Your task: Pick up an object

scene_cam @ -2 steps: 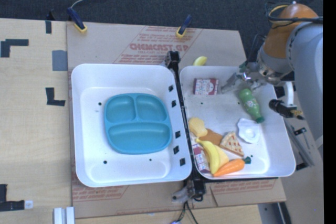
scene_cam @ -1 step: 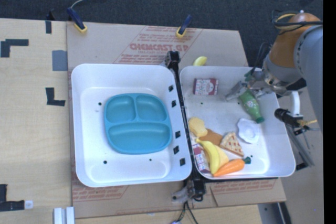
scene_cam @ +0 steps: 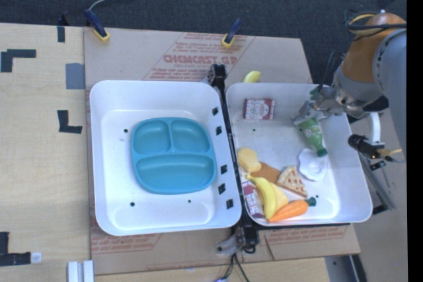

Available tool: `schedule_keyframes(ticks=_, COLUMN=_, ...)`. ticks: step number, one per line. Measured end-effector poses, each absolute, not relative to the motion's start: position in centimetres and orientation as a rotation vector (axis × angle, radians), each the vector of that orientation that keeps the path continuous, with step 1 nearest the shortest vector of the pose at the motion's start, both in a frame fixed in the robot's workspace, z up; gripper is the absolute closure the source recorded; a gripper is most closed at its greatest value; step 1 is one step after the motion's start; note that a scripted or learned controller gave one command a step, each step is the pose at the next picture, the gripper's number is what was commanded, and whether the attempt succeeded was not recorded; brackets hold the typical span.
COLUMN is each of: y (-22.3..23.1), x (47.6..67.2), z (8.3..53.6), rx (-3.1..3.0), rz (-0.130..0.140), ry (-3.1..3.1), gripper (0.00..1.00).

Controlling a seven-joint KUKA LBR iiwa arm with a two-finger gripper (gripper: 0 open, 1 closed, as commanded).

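Note:
My gripper (scene_cam: 312, 109) hangs over the back right part of the right bin (scene_cam: 344, 208), at the end of the grey arm with the orange band. Its tip is right at the top end of a green bottle (scene_cam: 315, 137), which lies slanted on the bin floor; whether they touch is unclear. A white cup-like piece (scene_cam: 312, 166) lies just in front of the bottle. A small pink box (scene_cam: 258, 109) stands to the gripper's left. At the front of the bin lie a toast wedge (scene_cam: 293, 180), a banana (scene_cam: 266, 196) and a carrot (scene_cam: 289, 210).
The left bin (scene_cam: 106, 142) holds a blue divided plate (scene_cam: 174, 154). A yellow round piece (scene_cam: 248, 158), a brown piece (scene_cam: 266, 172) and a red packet (scene_cam: 250, 195) lie by the right bin's left wall. A yellow item (scene_cam: 251, 76) sits outside, behind the bins.

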State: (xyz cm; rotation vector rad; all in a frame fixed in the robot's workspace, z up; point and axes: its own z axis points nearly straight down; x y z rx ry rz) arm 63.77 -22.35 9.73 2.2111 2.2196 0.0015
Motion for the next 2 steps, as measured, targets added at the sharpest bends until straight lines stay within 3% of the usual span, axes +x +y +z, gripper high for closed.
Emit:
schedule_keyframes(ticks=1, y=-16.3, x=61.8, z=15.9, rx=2.219, rz=0.000, ry=2.225, gripper=1.00)
schedule_keyframes(ticks=2, y=-8.6, x=61.7, z=18.4, rx=2.219, rz=0.000, ry=2.225, gripper=1.00)
